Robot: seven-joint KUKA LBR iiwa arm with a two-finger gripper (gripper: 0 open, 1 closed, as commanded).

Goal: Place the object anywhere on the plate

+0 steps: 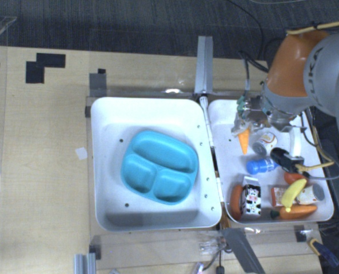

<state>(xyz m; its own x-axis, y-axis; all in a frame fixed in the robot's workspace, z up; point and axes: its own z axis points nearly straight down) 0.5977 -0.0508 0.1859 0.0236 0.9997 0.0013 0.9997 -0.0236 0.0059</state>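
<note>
Tan bench top (38, 170) carries two shallow white bins side by side. L bin (109, 119) sits at 9 o'clock of the scene, R bin (223, 116) at 3 o'clock.

Grey arm (323, 67) w/ orange band (286, 61) comes in from 2 o'clock and reaches over the R bin's far-left part.

Turquoise 3-section plate (158, 167) lies flat at ctr of the L bin.

Gripper (246, 119) hangs at approx. 11 o'clock of the R bin. Can't tell if the pincer is apart or together.

Orange carrot-shaped piece (244, 141) is in the R bin at 10 o'clock, right under the gripper. Its wide end is up against the gripper and its tip points to 6 o'clock. Can't tell if it's clamped. It's well apart from the plate, w/ the bin walls between.

Other R-bin items:
- Yellow banana (295, 189) at 5 o'clock.
- Long orange piece (298, 211) just beyond the banana, by the near rim.
- Cow-print box (250, 200) at 7 o'clock.
- Red-orange sausage shape (236, 197) touching the box's L side.
- Blue bottle (259, 166) lying near ctr.
- Silvery can (266, 144) just beside the carrot-shaped piece.
</note>
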